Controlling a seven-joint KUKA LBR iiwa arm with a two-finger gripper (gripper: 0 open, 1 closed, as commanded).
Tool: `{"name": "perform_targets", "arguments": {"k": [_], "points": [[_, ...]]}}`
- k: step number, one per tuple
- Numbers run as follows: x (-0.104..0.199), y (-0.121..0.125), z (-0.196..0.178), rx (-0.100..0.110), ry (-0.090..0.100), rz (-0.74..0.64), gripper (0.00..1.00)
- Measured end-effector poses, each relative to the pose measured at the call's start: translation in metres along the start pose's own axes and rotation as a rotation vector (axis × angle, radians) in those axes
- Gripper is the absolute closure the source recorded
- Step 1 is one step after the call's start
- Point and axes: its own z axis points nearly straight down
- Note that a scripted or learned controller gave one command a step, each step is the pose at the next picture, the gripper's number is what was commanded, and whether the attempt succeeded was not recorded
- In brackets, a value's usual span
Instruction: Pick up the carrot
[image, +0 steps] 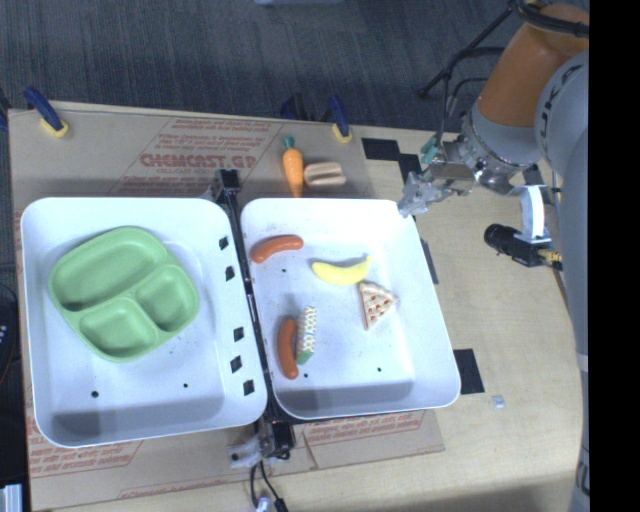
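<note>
The carrot (292, 168) is lying on the bench (500, 330) outside both bins, just beyond the far rim of the right bin (430, 330), near that bin's far left corner, its green top pointing toward the bench's far edge. A small bun-like sandwich (324, 175) is sitting just beside it on the right.

Inside the right bin, a sausage (276, 247) is lying near the far left corner, a banana (339, 270) near the middle, a waffle wedge (375, 303) to its right, and a second sausage (288, 348) is resting against a corn cob (307, 331) toward the near side. The left bin (60, 400) is carrying a green divided plate (124, 291).

The gripper (415, 196) is hanging over the far right corner of the right bin, well apart from the carrot and holding nothing; whether its tips are spread or pressed together cannot be told from this slant. The grey arm (525, 90) with its orange band is reaching in from the bench's far right.
</note>
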Motion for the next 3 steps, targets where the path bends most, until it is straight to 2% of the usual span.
{"name": "perform_targets", "arguments": {"k": [1,2,3], "points": [[0.008,-0.015,0.134,0.003,0.002,0.171,0.0],[0.05,0.024,0.18,0.0,0.002,0.418,0.0],[0.108,0.017,0.181,0.006,0.002,0.712,0.0]]}}
